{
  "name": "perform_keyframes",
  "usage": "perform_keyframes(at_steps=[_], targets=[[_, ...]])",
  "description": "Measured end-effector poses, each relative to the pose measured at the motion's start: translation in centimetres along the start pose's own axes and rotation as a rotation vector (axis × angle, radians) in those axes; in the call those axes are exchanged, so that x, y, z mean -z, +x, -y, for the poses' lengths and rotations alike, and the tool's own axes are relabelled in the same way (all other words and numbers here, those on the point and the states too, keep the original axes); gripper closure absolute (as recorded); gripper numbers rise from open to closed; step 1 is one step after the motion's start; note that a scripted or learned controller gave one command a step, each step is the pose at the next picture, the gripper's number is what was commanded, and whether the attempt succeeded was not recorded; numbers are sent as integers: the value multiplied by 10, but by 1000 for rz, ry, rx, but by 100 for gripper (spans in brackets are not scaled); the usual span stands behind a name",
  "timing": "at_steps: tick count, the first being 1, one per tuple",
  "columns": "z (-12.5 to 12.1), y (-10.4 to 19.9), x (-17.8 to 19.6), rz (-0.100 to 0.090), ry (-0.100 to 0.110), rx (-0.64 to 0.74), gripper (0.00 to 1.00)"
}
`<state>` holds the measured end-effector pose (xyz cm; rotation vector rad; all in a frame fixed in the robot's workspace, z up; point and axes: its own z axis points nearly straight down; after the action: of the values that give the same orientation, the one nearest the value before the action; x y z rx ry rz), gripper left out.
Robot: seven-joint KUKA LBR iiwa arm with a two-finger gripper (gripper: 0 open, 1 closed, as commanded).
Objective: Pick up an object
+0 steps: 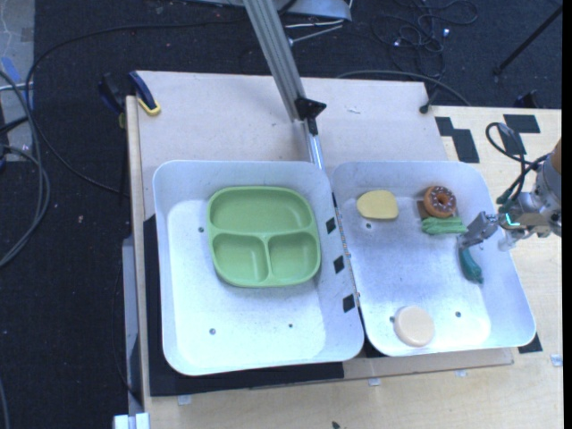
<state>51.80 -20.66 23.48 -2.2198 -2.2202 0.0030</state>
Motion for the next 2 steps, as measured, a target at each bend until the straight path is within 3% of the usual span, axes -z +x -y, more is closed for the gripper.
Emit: perform_keyframes(at_steps=[1,2], targets=[[-1,0,1,1,-3,1,0],[5,2,-60,-1,1,-1,0]])
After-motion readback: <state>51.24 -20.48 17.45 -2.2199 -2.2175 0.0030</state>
